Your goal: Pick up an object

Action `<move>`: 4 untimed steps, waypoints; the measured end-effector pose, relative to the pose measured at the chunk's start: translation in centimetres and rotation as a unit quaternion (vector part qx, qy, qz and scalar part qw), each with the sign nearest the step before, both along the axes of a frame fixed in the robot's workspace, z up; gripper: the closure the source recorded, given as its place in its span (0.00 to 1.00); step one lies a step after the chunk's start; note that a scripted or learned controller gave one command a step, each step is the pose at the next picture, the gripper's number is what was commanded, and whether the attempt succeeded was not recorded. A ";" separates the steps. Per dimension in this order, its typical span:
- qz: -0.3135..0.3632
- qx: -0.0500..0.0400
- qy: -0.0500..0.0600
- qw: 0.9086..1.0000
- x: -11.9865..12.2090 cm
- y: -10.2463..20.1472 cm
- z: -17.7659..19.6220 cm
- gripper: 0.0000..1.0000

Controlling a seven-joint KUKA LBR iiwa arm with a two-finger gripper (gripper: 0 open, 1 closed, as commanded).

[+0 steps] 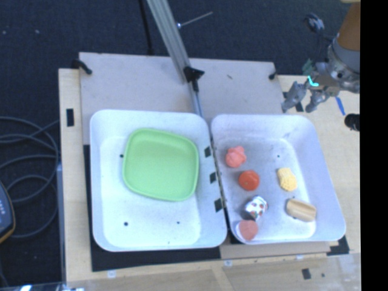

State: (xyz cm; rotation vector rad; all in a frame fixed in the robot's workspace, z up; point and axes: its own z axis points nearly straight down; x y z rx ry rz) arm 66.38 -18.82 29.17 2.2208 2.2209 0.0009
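The right bin [315,144] holds several small objects: a pink lumpy piece [236,156], a red round one [248,179], a yellow lumpy one [287,179], a tan bread-like roll [301,210], a shiny white-and-dark ball [255,207] and a pink disc [247,229] at the front rim. My gripper [303,100] hangs above the bench just beyond the right bin's far right corner, its two dark fingers spread with nothing between them.
A green square plate [161,164] lies in the left bin [103,180]. A slanted metal pole [168,29] runs from the top of the view down to the divide between the bins. Cables lie on the floor at the left.
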 end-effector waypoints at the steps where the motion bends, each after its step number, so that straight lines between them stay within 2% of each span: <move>1: 0.000 0.000 0.000 1.000 0.0 0.0 0.0 0.00; 2: 0.000 0.000 0.003 1.000 -0.5 0.5 -6.1 0.00; 4: 0.000 0.000 0.002 1.000 -0.5 0.7 -14.7 0.00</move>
